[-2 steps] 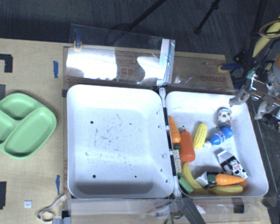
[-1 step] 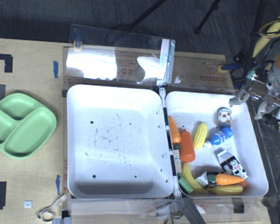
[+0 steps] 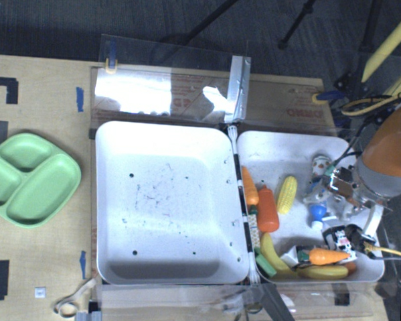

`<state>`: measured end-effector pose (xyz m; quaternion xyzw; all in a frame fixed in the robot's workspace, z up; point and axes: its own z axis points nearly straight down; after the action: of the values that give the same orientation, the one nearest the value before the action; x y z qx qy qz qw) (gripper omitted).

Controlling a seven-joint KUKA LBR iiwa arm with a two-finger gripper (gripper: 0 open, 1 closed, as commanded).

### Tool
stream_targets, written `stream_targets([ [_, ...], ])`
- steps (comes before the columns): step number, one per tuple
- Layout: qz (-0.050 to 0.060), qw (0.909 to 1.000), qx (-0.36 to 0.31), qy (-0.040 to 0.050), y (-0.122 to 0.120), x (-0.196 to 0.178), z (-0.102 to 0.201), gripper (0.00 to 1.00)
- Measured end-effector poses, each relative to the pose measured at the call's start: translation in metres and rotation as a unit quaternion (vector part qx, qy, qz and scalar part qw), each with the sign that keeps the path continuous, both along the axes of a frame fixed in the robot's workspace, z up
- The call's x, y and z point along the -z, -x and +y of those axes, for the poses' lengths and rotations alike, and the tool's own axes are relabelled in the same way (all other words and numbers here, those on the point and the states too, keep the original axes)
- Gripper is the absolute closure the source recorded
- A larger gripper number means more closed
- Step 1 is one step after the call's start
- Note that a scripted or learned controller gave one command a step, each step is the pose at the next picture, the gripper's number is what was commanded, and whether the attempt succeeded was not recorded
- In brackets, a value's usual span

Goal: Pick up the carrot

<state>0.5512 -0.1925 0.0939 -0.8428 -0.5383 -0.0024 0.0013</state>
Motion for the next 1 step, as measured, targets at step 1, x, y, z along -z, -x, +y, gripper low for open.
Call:
stream_targets([
  [1,0.0,0.9999,-0.015,-0.0073,-0.0377,0.0051,-0.006,0.0],
])
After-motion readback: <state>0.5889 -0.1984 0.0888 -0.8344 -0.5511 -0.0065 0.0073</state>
